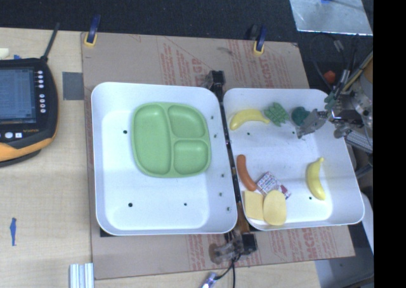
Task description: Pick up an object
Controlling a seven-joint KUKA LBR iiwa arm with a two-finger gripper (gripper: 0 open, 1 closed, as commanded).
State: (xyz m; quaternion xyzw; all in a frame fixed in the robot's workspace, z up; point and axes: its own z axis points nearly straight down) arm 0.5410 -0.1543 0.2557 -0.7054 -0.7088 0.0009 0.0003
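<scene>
The right bin (339,214) holds several toy foods. A yellow banana (249,117) lies at its far left, with a light green broccoli piece (276,113) and a dark green piece (299,115) beside it. A second banana (316,179) lies near the right wall. At the near left are a red-brown sausage (246,173), a small red and white wrapper (271,183) and pale yellow slices (265,207). My gripper (325,123) hangs at the bin's far right corner, just right of the dark green piece, with nothing visibly held.
The left bin (104,172) carries a green divided plate (170,139). A teach pendant (22,106) lies on the bench at far left. Both bins rest on a cardboard mat (158,58) held by blue-and-yellow clamps (257,39).
</scene>
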